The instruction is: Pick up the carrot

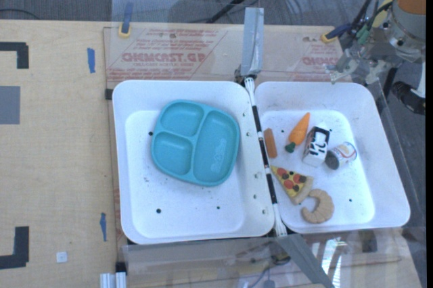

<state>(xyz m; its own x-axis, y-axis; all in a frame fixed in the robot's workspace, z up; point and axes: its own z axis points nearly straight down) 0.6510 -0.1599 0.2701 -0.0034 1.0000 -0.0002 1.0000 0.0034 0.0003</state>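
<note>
Pale wooden counter [54, 145] carried two shallow white plastic bins side by side, with grey carpet behind. The left bin [128, 212] held a turquoise three-compartment plastic tray [196, 142]. The right bin [379, 205] held the small orange toy carrot with a green stub [298, 130], lying tilted near the bin's middle, between a thin brown toy hot dog [270, 142] and a white-and-black carton [316, 145]; it lay just beside the carton without clearly touching it. A toy pizza slice [292, 183] and a tan croissant [318, 206] lay nearer the front. The two-finger gripper [356, 61] hovered above the right bin's far rim, well apart from the carrot; whether it was released or clenched could not be told. The approach step appeared to be in hand. The next move would call for travel over the carrot, alignment across its narrow axis, and a descent clear of the carton.
</note>
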